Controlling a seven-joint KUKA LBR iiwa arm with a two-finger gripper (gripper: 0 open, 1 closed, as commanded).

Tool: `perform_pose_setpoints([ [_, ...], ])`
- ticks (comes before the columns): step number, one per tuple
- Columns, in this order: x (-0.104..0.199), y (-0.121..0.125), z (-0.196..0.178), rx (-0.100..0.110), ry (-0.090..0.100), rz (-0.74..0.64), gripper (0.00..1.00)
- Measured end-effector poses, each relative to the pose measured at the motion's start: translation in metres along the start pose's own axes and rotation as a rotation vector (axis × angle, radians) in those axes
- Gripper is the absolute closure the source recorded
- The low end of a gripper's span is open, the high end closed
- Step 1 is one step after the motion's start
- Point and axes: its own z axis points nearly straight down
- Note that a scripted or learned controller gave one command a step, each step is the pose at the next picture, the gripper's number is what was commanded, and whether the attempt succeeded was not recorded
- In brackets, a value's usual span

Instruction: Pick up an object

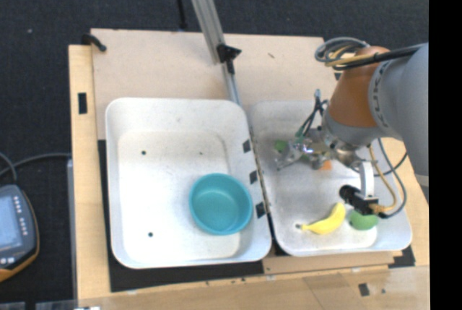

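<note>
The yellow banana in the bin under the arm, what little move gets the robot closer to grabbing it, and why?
Probably a short slide toward the near edge: the gripper hangs over the right white bin, while the yellow banana lies nearer that edge, beside a green round object.

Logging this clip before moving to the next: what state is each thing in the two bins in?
Round teal plastic bowl: upright, mouth up, in the left white bin.
Yellow toy banana: lying flat in the right white bin, untouched.
Green round object: resting beside the banana.
Gripper: low over the right bin.
</note>
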Motion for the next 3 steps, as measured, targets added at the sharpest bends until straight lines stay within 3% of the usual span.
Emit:
perform_pose_setpoints([
  [1,-0.001,0.001,-0.011,-0.004,0.000,0.006,1.00],
  [3,-0.006,-0.001,-0.116,-0.007,-0.003,-0.002,1.00],
])
